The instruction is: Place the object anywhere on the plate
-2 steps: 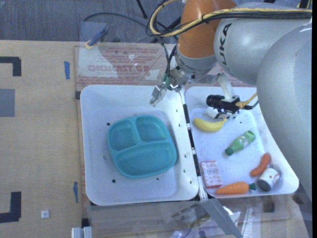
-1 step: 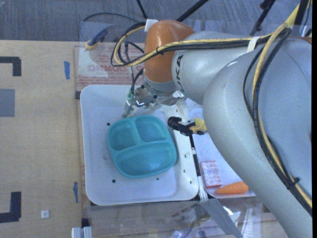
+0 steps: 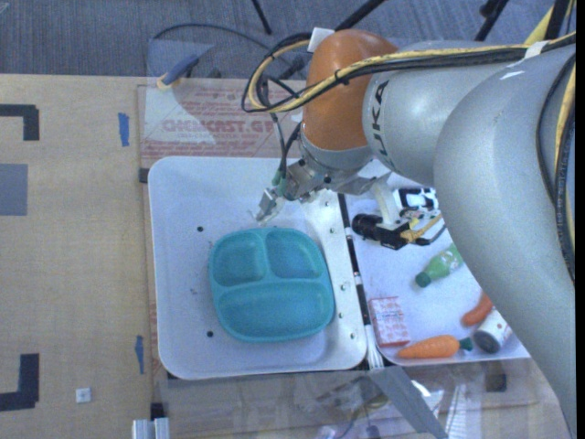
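Observation:
A teal plate (image 3: 271,283) with three compartments lies in the left bin (image 3: 174,245), towards its right side. My gripper (image 3: 267,208) hangs just beyond the plate's far edge, pointing down and to the left, with the grey arm and orange band behind it. The view is too small to show anything held at its tip. In the right bin (image 3: 430,300) lie a green bottle (image 3: 440,266), an orange carrot (image 3: 428,347) and a red-and-white packet (image 3: 388,320).
An orange item (image 3: 475,311) and a small grey-and-white object (image 3: 492,335) sit at the right bin's near right, partly under the arm. The arm covers much of the right bin. A taped sheet (image 3: 210,122) lies beyond the left bin.

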`<action>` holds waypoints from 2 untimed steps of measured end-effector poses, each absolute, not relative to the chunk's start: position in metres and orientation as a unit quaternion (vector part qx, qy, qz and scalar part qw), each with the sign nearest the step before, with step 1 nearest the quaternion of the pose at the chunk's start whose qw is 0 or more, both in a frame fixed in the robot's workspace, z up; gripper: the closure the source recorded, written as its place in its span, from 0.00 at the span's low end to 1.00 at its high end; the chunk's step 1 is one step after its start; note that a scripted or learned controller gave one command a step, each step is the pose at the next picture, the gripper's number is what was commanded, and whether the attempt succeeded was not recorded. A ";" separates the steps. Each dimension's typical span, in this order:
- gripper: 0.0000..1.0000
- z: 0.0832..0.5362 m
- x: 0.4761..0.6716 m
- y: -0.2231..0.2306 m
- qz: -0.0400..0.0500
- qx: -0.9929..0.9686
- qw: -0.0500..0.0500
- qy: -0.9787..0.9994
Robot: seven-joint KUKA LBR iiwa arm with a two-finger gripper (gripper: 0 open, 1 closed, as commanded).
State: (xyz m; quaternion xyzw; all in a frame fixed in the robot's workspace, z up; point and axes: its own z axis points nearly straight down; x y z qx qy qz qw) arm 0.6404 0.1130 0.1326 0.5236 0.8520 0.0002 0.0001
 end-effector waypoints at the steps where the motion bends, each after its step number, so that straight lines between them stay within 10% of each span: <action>1: 0.00 0.105 0.520 0.171 0.018 0.512 0.024 0.858; 2: 1.00 0.115 0.524 0.170 0.022 0.514 0.029 0.857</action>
